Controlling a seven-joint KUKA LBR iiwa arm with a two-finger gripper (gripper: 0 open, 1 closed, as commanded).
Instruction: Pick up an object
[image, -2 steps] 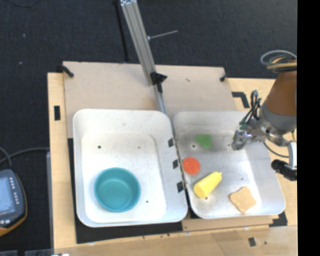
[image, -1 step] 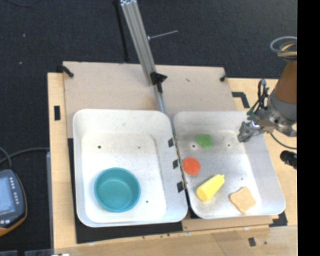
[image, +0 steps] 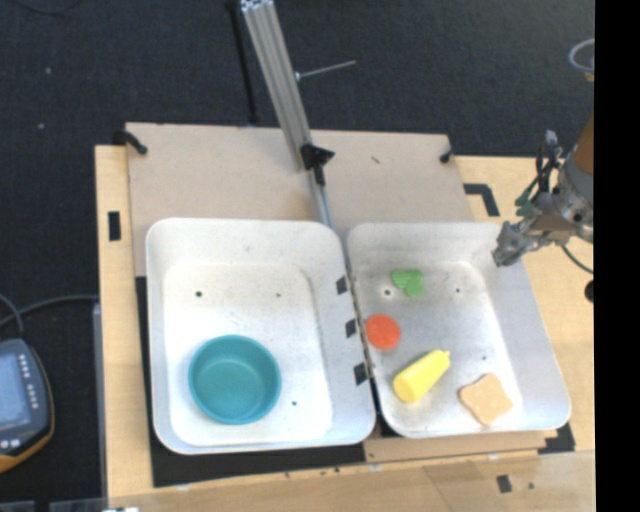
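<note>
My arm comes in from the right edge of the camera view, high in the frame, with just its end section showing. The wrist, a cluster of grey metal with dark cables looped about it, sits near the edge, and a trace of the orange band shows just above it. The claw (image: 508, 246) reaches left and slightly down from the wrist. It is too small and blurred for me to make out more.
</note>
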